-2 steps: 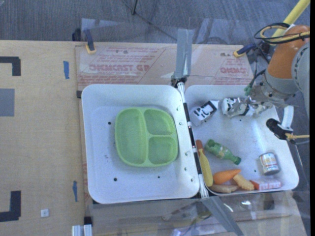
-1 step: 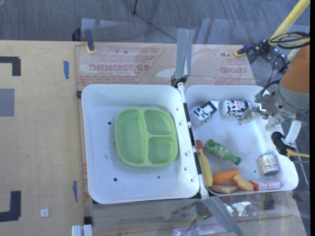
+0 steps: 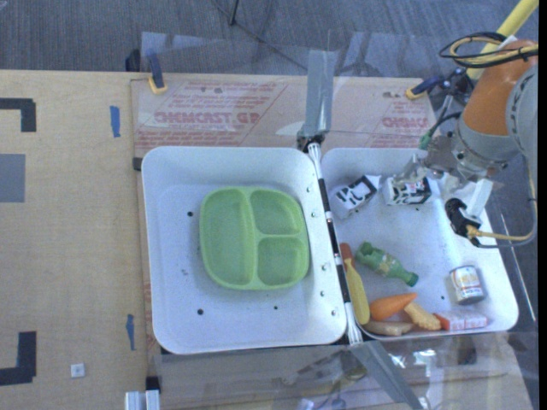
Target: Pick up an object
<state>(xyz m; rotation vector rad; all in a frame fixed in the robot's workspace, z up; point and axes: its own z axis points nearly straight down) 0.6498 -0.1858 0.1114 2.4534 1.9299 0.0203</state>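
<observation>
The left bin (image 3: 162, 254) holds a green divided plate (image 3: 255, 237), lying flat near the bin's middle with its two small compartments toward 3 o'clock and its large one toward 9 o'clock. A wide band of bare white floor runs all round the plate, broadest along the 6 o'clock wall.

In the right bin (image 3: 504, 314), close to the shared wall at its 11 o'clock corner, a black-and-white toy (image 3: 355, 192) lies with its long axis running from 8 o'clock to 2 o'clock; its print is too blurred to make out. Down the shared wall lies a yellow banana (image 3: 356, 290), long axis near 12 to 6 o'clock. Just beside it a green bottle (image 3: 386, 264) lies on its side, its narrow end toward 4 o'clock. At the 6 o'clock wall an orange carrot (image 3: 392, 305) and some crowded, overlapping pale and orange food pieces (image 3: 408, 321) cannot be told apart cleanly.

The gripper (image 3: 416, 180) hangs over the bin's 12 o'clock edge, above a second black-and-white object (image 3: 407, 192); it seems to touch that object, but whether its fingers are spread or closed I cannot tell, since the wrist and cables hide them. The grey arm with its orange band (image 3: 494, 101) is cut off at the frame's right edge.

A small silver can (image 3: 466, 284) lies toward 4 o'clock, with a thin red-and-white packet (image 3: 464, 322) against the 5 o'clock rim. The middle of this bin's floor lies open.
</observation>
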